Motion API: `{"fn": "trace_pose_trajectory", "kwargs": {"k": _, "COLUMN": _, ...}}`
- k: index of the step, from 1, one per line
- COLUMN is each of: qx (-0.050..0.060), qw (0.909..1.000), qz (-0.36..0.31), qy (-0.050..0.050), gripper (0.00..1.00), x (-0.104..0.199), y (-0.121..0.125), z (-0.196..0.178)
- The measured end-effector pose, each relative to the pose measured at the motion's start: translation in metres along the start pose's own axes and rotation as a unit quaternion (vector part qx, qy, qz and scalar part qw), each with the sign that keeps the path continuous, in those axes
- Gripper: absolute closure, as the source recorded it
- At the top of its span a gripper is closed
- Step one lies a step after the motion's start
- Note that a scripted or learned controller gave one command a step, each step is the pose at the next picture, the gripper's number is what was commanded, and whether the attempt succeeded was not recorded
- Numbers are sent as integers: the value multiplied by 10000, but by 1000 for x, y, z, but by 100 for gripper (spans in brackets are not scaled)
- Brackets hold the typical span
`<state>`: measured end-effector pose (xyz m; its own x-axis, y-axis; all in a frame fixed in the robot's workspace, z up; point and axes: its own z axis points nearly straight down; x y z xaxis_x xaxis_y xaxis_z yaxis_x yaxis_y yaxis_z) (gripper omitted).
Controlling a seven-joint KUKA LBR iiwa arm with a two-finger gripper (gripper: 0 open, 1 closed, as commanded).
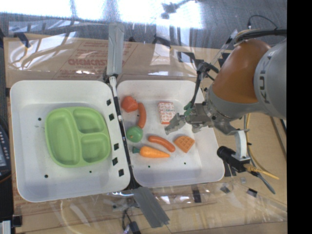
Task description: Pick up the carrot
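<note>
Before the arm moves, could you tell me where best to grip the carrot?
Probably across its thick middle, coming straight down. The carrot lies flat, long axis left-right, so fingers should close front to back. The sausage lies close behind it; the gripper hangs above the bin.

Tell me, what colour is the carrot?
Orange, with a green tip; the carrot shows best in the camera view.
</note>
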<state>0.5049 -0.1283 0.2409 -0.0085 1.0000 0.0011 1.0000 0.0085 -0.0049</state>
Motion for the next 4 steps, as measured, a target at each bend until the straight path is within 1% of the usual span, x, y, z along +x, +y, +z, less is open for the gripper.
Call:
{"fn": "trace_pose_trajectory", "kwargs": {"k": 1, "qx": 10, "qw": 10000, "qz": 74, "qy": 3, "gripper": 0, "x": 33, "y": -29, "z": 123}}
{"fn": "trace_pose_trajectory", "kwargs": {"k": 2, "qx": -9, "qw": 9976, "qz": -692, "qy": -3, "gripper": 0, "x": 20, "y": 19, "z": 150}}
{"fn": "trace_pose_trajectory", "kwargs": {"k": 3, "qx": -3, "qw": 9975, "qz": -709, "qy": -6, "gripper": 100, "x": 19, "y": 19, "z": 141}}
{"fn": "trace_pose_trajectory", "kwargs": {"k": 4, "qx": -12, "qw": 10000, "qz": 10, "qy": -7, "gripper": 100, "x": 60, "y": 44, "z": 50}}
